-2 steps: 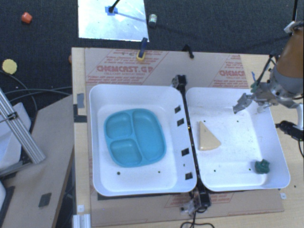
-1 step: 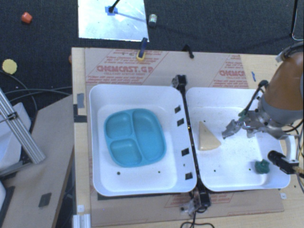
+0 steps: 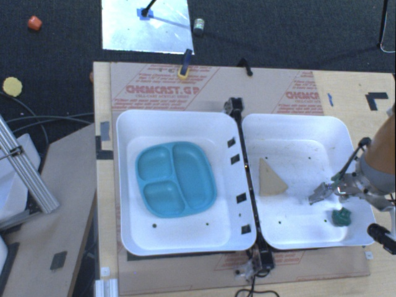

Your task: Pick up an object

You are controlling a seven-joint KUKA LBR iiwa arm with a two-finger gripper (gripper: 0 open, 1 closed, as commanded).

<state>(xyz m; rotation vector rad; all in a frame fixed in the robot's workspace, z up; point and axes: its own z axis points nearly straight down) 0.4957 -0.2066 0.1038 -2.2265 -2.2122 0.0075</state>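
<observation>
Grey arm (image 3: 378,166) low over right bin (image 3: 297,228), hand (image 3: 325,192) near teal object (image 3: 341,216)

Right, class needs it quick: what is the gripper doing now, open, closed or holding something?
Gripper: over the right bin, nothing seen between its fingers; open or closed cannot be told.
</observation>
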